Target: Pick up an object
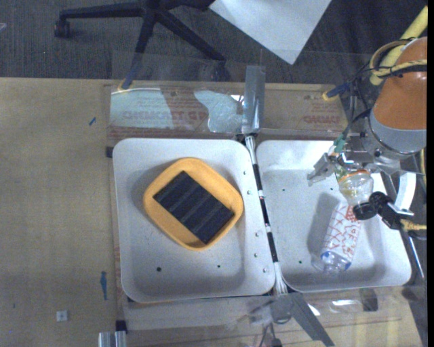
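— Down at six o'clock, nearest the camera, what can you make out?

— A metal bracket (293, 313) where the two bins meet, partly blurred and cut off by the bottom edge. Just above it, in the right bin (291, 223), lies a clear plastic bottle (339, 234) with a white label marked in red. Its cap end (330, 261) points toward six o'clock; its other end runs up toward twelve o'clock, under the gripper.

— And the left bin?

— The left bin (135, 257) holds a yellow-orange tray with a dark ribbed panel (193, 203), lying flat and turned at an angle, near the bin's middle.

— How does the arm sit?

— It reaches in from three o'clock. The orange band (401, 101) and grey wrist hang over the right bin's two o'clock corner, and the gripper (349, 173) points down at the bottle's upper end. Cables (390, 57) loop above the band, cut off by the right edge.

— Are the jaws open? Do they hold the bottle?

— I cannot tell. The gripper's parts are a small tangle of metal and glare, and they overlap the bottle's top, so whether they touch it or hover just above is unclear.

— Farther back?

— At twelve o'clock, a strip of clear plastic over printed cardboard (176, 112), then a chair base (135, 20) and a white sheet (271, 24) on dark floor.
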